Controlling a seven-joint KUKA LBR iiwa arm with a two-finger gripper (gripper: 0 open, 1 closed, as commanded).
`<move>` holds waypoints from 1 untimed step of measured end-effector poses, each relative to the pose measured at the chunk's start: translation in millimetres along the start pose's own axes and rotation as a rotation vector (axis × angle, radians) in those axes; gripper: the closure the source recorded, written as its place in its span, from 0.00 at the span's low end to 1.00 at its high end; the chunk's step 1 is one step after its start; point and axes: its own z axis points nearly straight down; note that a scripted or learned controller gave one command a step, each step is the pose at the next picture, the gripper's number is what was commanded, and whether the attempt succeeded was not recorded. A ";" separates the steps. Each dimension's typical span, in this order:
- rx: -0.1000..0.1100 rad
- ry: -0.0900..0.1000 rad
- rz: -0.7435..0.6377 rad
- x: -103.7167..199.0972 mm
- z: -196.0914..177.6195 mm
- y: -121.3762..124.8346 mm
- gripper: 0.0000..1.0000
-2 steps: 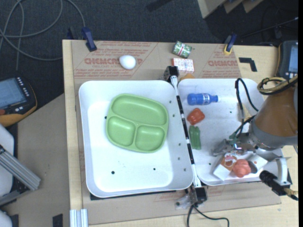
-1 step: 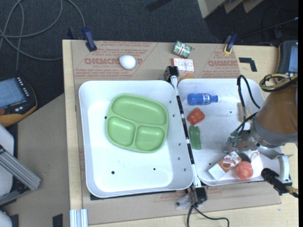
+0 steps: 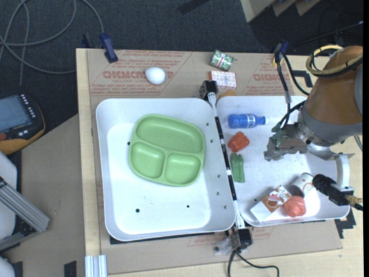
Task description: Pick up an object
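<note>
1. The bench (image 3: 173, 68) is a cardboard-topped board bearing two shallow white bins side by side.
2. The left bin (image 3: 115, 201) holds a green three-compartment plate (image 3: 167, 150), lying flat near its middle.
3. The right bin (image 3: 259, 105) holds the loose objects.
4. The arm (image 3: 337, 97), grey with an orange band, reaches in from the right; its gripper (image 3: 282, 146) hangs above the middle of the right bin with nothing visible between its fingers. How far apart they stand, I cannot tell.
5. A blue bottle (image 3: 245, 120) lies on its side near the bin's far edge.
6. A red block (image 3: 238, 141) sits just below the bottle.
7. A green object (image 3: 237, 168) lies along the dividing wall.
8. A red ball (image 3: 295, 206) and a small printed packet (image 3: 276, 198) rest at the near edge.
9. A white egg-shaped object (image 3: 154, 75) lies on the bench beyond the left bin.
</note>
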 end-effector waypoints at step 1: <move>0.001 -0.002 0.002 -84.0 55.5 75.7 1.00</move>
